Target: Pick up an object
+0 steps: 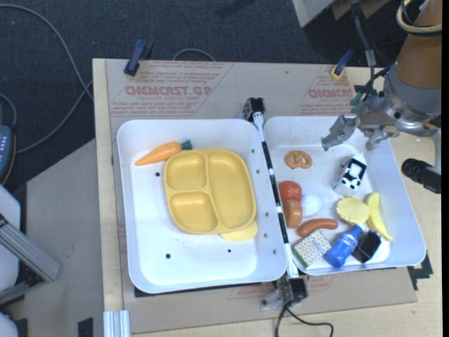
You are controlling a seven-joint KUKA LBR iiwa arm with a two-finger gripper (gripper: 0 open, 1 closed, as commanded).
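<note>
Bench (210, 83) with two white bins. Left bin (140, 251): a yellow divided tray (209, 190) at centre, a carrot (160, 152) touching the tray's upper-left corner. Right bin (403, 209), beside the tray: pretzel (298, 160) nearest the top, then a red piece (289, 189), a sausage (317, 226), a cow-patterned block (351, 175), a banana (377, 216), a blue bottle (344, 248) and a cracker (312, 245) (all lying loose). The gripper (358, 133) hangs over the right bin's upper part, above the cow block, its fingers spread apart with nothing between them.
</note>
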